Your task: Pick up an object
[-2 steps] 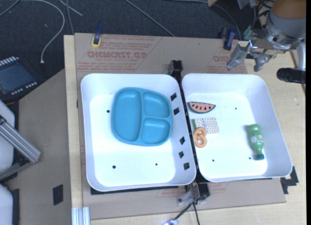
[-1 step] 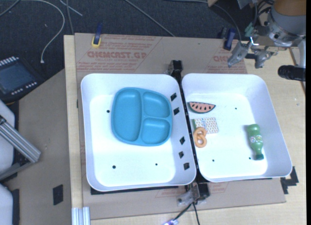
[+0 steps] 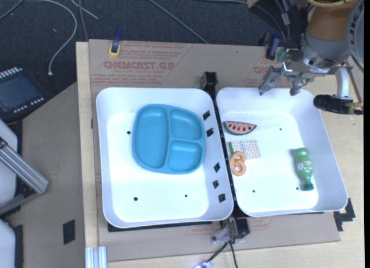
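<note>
The two-finger gripper [image 3: 283, 81] hangs over the far rim of the right white bin [image 3: 324, 203], jaws spread wide and holding nothing. The step appears to be approach. Candidates lie in that bin: a red watermelon-slice toy [image 3: 239, 127], an orange ring-shaped pretzel toy [image 3: 237, 163], a green plastic bottle [image 3: 302, 168]. Next: descend over one and close. The cardboard-covered desk [image 3: 173, 58] stands on dark carpet strewn with cables.

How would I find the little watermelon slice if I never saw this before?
Look in the right-hand shallow white bin, near its left wall towards the back. The flat pink watermelon slice with a green rind lies there, above a small patterned card and an orange pretzel-shaped ring. It alone is half-moon shaped.
</note>
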Tool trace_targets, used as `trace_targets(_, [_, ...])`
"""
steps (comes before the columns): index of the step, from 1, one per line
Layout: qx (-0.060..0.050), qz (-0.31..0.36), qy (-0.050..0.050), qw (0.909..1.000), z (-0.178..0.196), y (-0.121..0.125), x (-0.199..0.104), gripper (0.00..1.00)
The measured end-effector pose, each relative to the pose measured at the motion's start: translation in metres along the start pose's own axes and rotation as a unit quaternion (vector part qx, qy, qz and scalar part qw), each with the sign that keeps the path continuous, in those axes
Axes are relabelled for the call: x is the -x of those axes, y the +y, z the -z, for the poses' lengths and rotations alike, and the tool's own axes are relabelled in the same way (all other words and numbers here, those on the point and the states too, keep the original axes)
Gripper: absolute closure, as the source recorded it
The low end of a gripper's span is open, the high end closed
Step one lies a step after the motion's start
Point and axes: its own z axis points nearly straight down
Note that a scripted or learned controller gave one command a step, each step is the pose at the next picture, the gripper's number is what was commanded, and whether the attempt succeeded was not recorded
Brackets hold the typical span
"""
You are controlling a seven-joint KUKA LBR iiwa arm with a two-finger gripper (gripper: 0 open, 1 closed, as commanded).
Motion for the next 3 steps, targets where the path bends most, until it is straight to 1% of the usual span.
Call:
trace_targets(1, [-0.001, 0.000, 0.000, 1.0000, -0.056, -0.003, -0.010, 0.00])
trace_targets(2, [0.000, 0.000, 0.000, 1.0000, -0.100, -0.003, -0.016, 0.00])
trace_targets(3, [0.004, 0.000, 0.000, 1.0000, -0.085, -0.001, -0.016, 1.00])
